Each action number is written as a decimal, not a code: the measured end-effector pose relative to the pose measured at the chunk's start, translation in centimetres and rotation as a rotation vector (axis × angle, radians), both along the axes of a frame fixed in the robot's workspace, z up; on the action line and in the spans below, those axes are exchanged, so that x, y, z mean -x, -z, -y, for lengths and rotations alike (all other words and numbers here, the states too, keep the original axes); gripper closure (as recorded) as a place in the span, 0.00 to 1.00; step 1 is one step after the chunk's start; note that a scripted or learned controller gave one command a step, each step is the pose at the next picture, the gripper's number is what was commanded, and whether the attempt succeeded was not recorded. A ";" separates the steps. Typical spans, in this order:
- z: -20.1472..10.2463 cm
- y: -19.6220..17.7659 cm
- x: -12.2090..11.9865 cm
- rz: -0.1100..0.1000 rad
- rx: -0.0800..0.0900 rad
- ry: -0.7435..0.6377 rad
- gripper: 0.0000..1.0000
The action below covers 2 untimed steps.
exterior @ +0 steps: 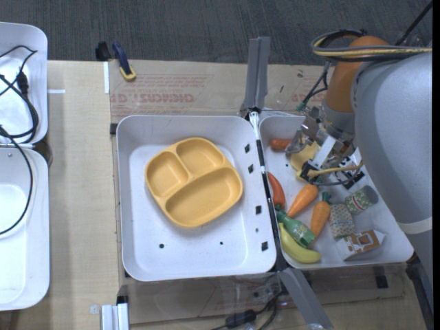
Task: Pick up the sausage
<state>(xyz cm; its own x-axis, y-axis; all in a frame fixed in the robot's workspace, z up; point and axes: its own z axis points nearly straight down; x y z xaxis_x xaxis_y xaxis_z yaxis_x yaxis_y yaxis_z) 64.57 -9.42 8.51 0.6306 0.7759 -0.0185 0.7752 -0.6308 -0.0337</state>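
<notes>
Currently the tool (317, 158) sits low in the right bin (395, 243), near its far edge; whether it grips anything I cannot tell; sausage (280, 144) lies by that bin's far-left corner, just left of the tool; carrots (311, 206) and banana (300, 249) near the left wall; yellow plate (194, 181) in the left bin (141, 239)

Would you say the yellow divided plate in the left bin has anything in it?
Empty. The yellow divided plate lies flat in the left bin, and all three of its compartments show bare yellow surface.
</notes>
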 end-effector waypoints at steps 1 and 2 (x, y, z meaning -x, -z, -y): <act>0.0 -0.1 0.1 -0.003 0.003 0.207 0.00; 2.1 -2.3 1.7 0.029 0.020 0.588 0.00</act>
